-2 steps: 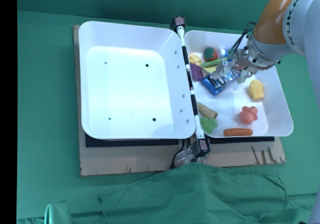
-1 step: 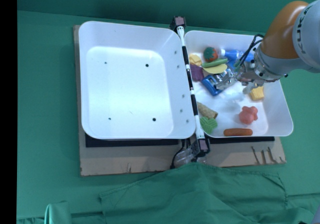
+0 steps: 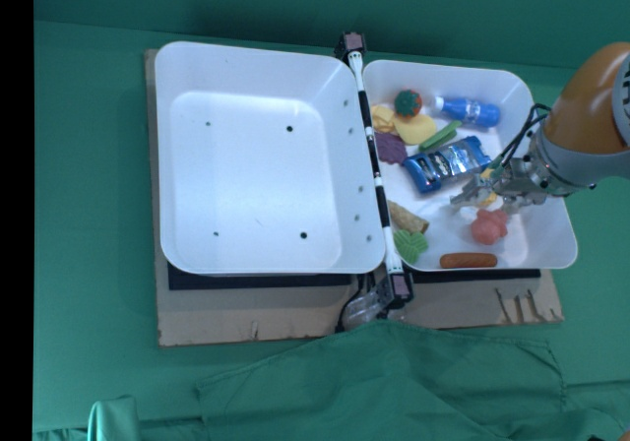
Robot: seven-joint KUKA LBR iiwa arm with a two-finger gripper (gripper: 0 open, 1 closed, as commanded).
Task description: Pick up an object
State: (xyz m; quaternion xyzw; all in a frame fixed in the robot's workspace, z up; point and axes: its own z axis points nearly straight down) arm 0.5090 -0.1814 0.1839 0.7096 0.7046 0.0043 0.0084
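Note:
My gripper point(image 3: 479, 195) hangs over the right bin point(image 3: 551, 250), just above a pink-red lumpy toy point(image 3: 488, 227) and right of a blue foil packet point(image 3: 445, 164). Nothing shows between its fingers. Around it lie a blue bottle point(image 3: 470, 111), a red-and-green strawberry-like toy point(image 3: 408, 102), a yellow piece point(image 3: 411, 127), a green pod point(image 3: 440, 137), a purple grape toy point(image 3: 390, 148), a brown bread-like stick point(image 3: 408, 218), a green leafy toy point(image 3: 410, 245) and an orange sausage point(image 3: 469, 260).
The left bin point(image 3: 256, 158) is bare white with a few small dark dots. A black-and-white divider point(image 3: 372, 168) runs between the bins. Cardboard point(image 3: 246, 326) lies under both bins, and green cloth point(image 3: 394, 380) is bunched at the front.

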